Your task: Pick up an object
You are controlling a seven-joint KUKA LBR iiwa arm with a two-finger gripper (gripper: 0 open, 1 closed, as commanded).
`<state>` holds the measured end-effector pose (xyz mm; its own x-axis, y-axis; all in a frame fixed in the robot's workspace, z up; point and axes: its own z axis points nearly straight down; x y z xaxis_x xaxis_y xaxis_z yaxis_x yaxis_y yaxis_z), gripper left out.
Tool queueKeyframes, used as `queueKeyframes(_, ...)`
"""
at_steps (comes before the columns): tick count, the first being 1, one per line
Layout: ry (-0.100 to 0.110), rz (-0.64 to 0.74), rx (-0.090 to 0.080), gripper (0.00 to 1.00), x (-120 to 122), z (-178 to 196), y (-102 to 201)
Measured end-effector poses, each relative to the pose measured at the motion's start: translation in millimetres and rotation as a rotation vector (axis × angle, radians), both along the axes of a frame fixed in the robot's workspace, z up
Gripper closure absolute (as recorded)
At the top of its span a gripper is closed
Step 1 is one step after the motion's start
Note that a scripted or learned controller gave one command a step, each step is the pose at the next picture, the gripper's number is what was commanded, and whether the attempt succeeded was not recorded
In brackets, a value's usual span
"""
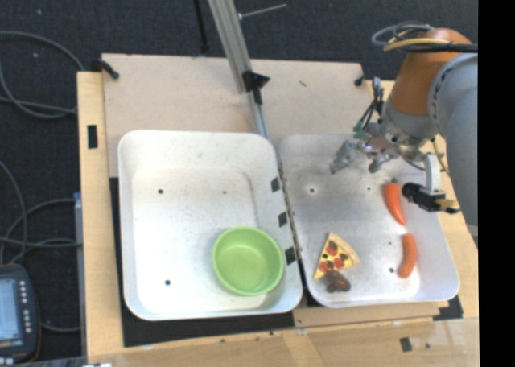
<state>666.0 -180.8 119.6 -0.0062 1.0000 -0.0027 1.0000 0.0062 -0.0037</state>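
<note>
Green and round, the bowl [248, 260] sits at five o'clock in the left bin [145, 164]. Next, in the right bin [322, 172], lie a pizza slice [334, 258] and two orange sausages [394, 203] [408, 255]. My arm [426, 88] reaches in from two o'clock; my gripper [360, 156] hovers spread, gripping nothing, with the nearer sausage just at its four o'clock.

Arm [438, 84] cut off at right edge.
</note>
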Motion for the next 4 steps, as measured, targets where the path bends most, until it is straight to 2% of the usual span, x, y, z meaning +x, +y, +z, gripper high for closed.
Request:
queueKeyframes(1,-0.002,0.0,-0.001,0.0,0,-19,-2)
queueKeyframes(2,-0.006,0.004,-0.005,1.0,1,-6,-3)
queueKeyframes(3,-0.011,0.001,0.002,1.0,4,39,-4)
queueKeyframes(4,-0.013,-0.001,0.001,1.0,3,104,-2)
